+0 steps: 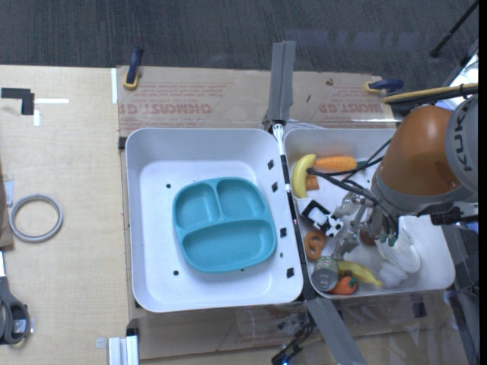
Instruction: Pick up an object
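The grey arm with its orange band (pixel 417 150) stood highest over the bench, reaching in from the right above the right-hand shallow white bin (pixel 437 284). Its two-finger gripper (pixel 348 240) hung low over the middle of that bin, angled down and to the left. Whether it was open or closed could not be told, and nothing was plainly seen in its grasp.

The loose objects all lay in that right bin. A curved yellow banana (pixel 302 176) lay by the left wall, its long axis running from the far side towards the near side. An orange carrot (pixel 335 163) lay crosswise just beside the banana's far end, its length running left to right. A small black-and-white piece (pixel 318 216) sat just left of the gripper, with an orange ring-shaped piece (pixel 313 243) below it. A silvery metal can (pixel 325 274) rested near the front-left corner. Beside it, a smaller yellow banana (pixel 364 273) slanted from upper left to lower right, touching a small red-orange item (pixel 347 285). Pale white things (pixel 401 258) lay under the arm, too blurred to name.

The left white bin (pixel 144 204) held a blue divided plastic plate (pixel 224 224).
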Action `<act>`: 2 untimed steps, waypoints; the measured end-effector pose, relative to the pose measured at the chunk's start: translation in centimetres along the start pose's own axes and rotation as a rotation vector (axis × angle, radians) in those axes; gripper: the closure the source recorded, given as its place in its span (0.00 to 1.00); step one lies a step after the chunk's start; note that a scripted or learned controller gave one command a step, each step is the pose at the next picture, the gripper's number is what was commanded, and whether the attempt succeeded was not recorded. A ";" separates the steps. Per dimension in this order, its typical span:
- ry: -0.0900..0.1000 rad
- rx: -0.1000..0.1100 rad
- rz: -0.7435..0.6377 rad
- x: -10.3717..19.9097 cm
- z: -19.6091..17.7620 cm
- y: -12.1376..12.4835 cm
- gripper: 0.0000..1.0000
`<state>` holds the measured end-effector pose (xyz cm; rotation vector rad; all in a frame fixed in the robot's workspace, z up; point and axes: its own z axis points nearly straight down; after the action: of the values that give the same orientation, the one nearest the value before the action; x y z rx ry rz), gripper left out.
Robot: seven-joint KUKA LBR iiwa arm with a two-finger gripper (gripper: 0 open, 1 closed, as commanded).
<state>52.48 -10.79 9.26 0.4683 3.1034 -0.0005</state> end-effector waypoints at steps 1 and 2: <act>0.000 0.001 0.135 -6.8 0.0 2.6 0.00; -0.002 0.001 0.238 -6.9 -3.1 -5.8 0.00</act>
<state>57.38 -18.35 12.36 0.8330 3.0245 -0.0012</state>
